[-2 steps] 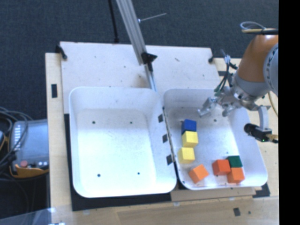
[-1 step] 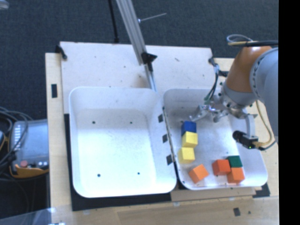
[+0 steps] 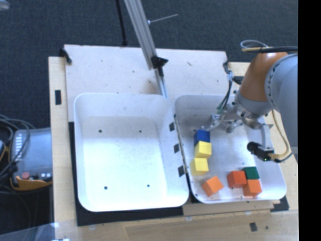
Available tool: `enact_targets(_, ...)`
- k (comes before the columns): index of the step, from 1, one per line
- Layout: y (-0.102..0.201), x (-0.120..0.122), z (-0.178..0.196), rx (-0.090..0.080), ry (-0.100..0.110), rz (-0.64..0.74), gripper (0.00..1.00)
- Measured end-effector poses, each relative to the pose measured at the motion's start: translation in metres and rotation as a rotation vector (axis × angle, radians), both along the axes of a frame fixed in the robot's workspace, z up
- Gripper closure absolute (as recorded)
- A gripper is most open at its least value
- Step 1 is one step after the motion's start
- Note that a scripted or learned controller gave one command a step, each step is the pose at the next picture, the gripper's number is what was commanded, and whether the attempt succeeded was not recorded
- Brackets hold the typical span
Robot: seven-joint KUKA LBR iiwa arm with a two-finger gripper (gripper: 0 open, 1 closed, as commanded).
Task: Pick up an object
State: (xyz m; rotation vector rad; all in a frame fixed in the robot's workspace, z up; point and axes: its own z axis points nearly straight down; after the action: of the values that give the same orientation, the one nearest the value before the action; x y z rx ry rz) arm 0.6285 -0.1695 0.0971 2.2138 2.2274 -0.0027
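A: Camera view. Report the arm's pose.

B: The arm (image 3: 268, 82) enters from the right edge of the frame, grey with an orange band at upper right. The wrist points down and left, over the upper part of the right bin (image 3: 190, 109). The gripper (image 3: 224, 120) sits right of frame centre, above the bin floor.

A: State of the gripper?

B: Cannot tell. The tip is small and cluttered with cables, and no block is visible in it.

A: Location of the blocks?

B: All lie in the right bin. A blue block (image 3: 202, 135) is just below and left of the gripper, apart from it. A yellow block (image 3: 203, 148) touches the blue one from below; a second yellow block (image 3: 200, 165) lies just beneath that. An orange block (image 3: 212, 185) rests near the bin's lower edge. At lower right, a red-orange block (image 3: 235, 178), a green block (image 3: 251, 173) and another orange block (image 3: 253, 187) are clustered together.

A: The left bin?

B: The left bin (image 3: 80, 104) occupies the centre-left of the frame.
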Motion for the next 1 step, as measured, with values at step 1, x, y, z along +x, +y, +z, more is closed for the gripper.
enact_targets(1,-0.0009,0.0010,0.0124,-0.001,-0.004,0.001,1.00)
